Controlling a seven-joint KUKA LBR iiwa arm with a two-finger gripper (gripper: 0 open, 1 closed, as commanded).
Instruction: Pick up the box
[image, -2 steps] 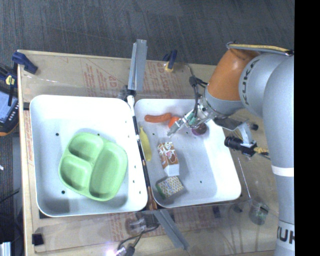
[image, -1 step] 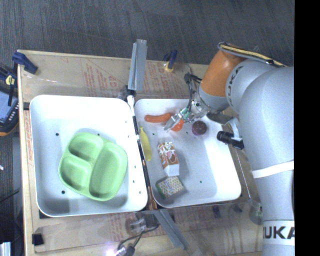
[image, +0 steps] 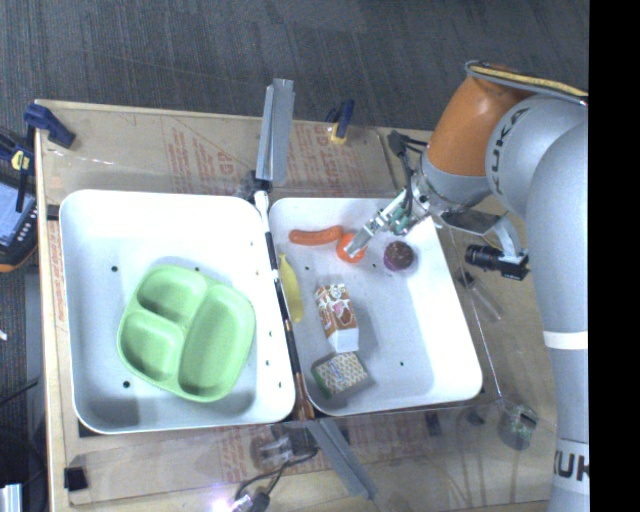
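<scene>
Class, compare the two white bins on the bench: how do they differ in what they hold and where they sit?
The left bin holds one large green divided plate; the right bin holds several small items, including a carton and a patterned box. The tool is above the right bin, not the left bin. Both are shallow and white.

— What's that arm (image: 545, 200) at the right of the frame like?
— Smooth grey casing, rounded orange band at upper right, black lettering at lower right.
— And its gripper (image: 368, 238)?
— Slim, pale metal with green touches.
</scene>
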